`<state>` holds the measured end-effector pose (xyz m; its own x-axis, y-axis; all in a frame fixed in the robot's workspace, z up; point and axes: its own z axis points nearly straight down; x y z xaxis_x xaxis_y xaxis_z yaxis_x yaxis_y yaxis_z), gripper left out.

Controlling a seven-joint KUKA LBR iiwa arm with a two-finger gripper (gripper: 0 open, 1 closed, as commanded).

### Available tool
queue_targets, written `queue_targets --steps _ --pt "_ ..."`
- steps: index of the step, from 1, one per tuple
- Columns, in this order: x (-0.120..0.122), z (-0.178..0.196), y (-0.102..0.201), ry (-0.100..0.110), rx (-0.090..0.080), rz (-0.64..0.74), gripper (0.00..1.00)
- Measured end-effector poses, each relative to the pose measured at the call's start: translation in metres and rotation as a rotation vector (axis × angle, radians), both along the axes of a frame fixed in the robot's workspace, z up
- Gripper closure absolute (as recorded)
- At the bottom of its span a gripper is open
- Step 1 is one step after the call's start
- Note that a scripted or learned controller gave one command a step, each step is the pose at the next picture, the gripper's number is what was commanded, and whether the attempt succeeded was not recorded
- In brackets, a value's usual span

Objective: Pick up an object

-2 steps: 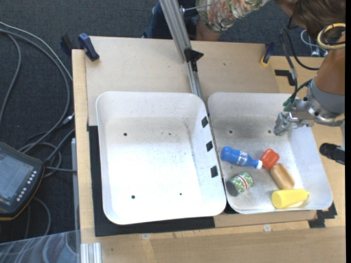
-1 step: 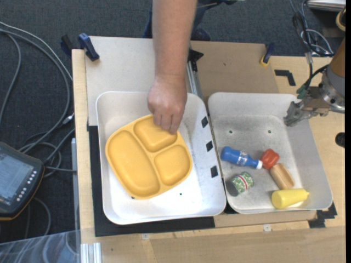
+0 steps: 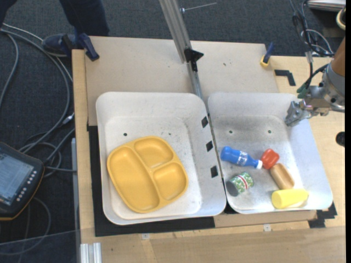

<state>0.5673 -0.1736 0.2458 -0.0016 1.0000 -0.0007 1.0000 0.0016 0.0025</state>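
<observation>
The right bin [image 3: 258, 116] holds several small items near its front: a blue bottle [image 3: 239, 157] lying on its side, a red piece [image 3: 270, 158], a tan sausage-shaped piece [image 3: 282, 175], a yellow block [image 3: 289, 198] and a green-and-white can [image 3: 241, 182]. My gripper [image 3: 295, 114] hangs at the bin's far right rim, above and well behind these items, with nothing visible in it. The arm comes in from the right edge.
The left bin [image 3: 148, 106] carries a yellow three-compartment tray [image 3: 146, 172]. A metal pole [image 3: 176, 29] slants up from between the bins. Blue clamps [image 3: 86, 45] and a yellow clamp [image 3: 266, 59] sit on the bench's back edge. Cables trail at the left and top right.
</observation>
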Motion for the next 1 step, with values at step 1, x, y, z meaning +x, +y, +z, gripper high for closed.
queue_targets --steps 1 --pt "0.0013 -0.0108 0.058 0.005 0.004 0.005 1.0"
